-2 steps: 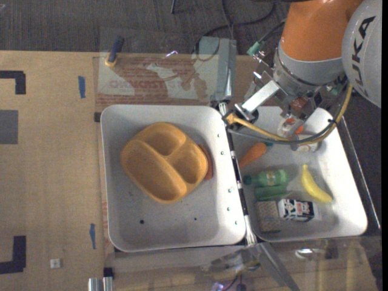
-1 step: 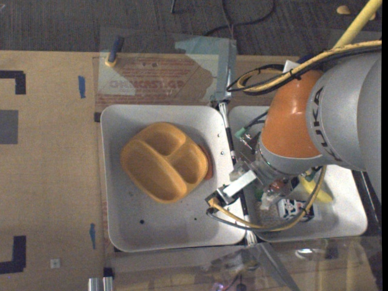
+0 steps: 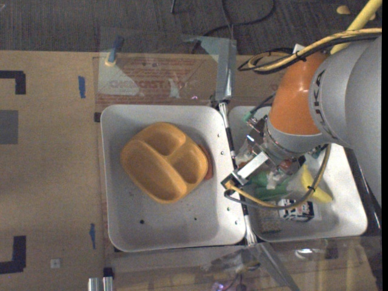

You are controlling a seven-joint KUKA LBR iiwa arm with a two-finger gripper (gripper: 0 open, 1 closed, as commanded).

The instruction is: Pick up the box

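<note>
Looming closest, the grey arm (image 3: 345, 83) hangs over the right bin (image 3: 351, 220), hiding its gripper (image 3: 273, 168); whether the fingers are apart, I cannot tell. Nothing looks lifted yet. An orange divided tray (image 3: 165, 161) fills the left bin (image 3: 121, 223). A box (image 3: 298, 211) seemingly lies under the wrist. Cardboard-covered surface (image 3: 48, 162), dark floor beyond.

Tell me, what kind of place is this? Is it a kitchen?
Probably not a kitchen; it looks like a robot lab or test bench. A big grey and orange robot arm reaches over two white bins, loose cables lie on the floor, and tape marks dot the cardboard-covered bench.
</note>
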